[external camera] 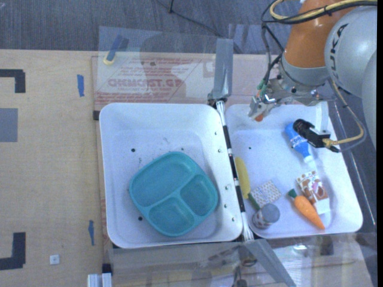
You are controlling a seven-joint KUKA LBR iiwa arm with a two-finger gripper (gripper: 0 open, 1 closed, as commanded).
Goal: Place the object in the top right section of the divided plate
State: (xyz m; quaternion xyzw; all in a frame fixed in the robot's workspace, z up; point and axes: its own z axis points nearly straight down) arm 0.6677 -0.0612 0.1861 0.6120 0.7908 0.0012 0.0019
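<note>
Hovering over right bin [353, 217], fingers [258, 109] state unclear; one divided plate [173, 193], one carrot [309, 211].

A single fixed camera looks down on the bench [48, 160] from above, tilted at a slant so that the far edge of the scene, with dark floor [90, 5] beyond the bench, lies along the top of the frame. It sits far enough back to take in both white bins whole: the left bin [119, 124] fills the middle of the picture and the right bin [341, 190] lies toward the right side. The near edge of the bench runs along the bottom. The arm [326, 34] enters from the upper right corner, close under the lens, so it looms large there.
</note>
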